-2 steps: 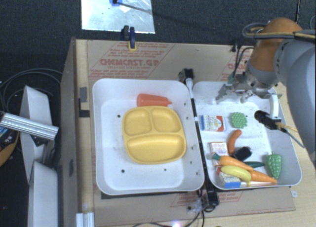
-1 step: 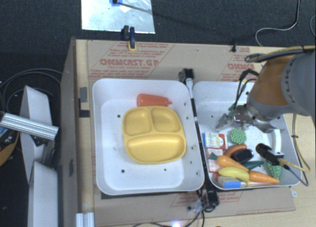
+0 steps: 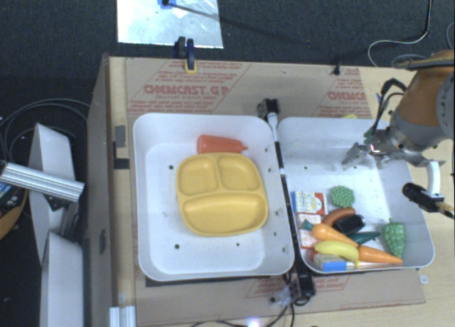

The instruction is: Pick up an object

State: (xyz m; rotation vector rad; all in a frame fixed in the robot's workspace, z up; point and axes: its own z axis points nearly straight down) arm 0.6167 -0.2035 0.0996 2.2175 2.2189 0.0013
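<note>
The gripper (image 3: 361, 153) is hanging open over the right bin (image 3: 320, 141), gripping nothing. Toys (image 3: 341, 229) are lying near it.

I see two white bins (image 3: 213, 265). In the left one sits a yellow divided plate (image 3: 221, 194) beside an orange-red toy carrot (image 3: 221, 144). The right bin holds a white carton with red and blue print (image 3: 308, 202), a bumpy green ball (image 3: 342, 195), a yellow banana (image 3: 336, 249), orange carrots (image 3: 377, 254) and a dark green strawberry-like piece (image 3: 394, 237). My arm is grey with an orange band (image 3: 425, 98).
</note>
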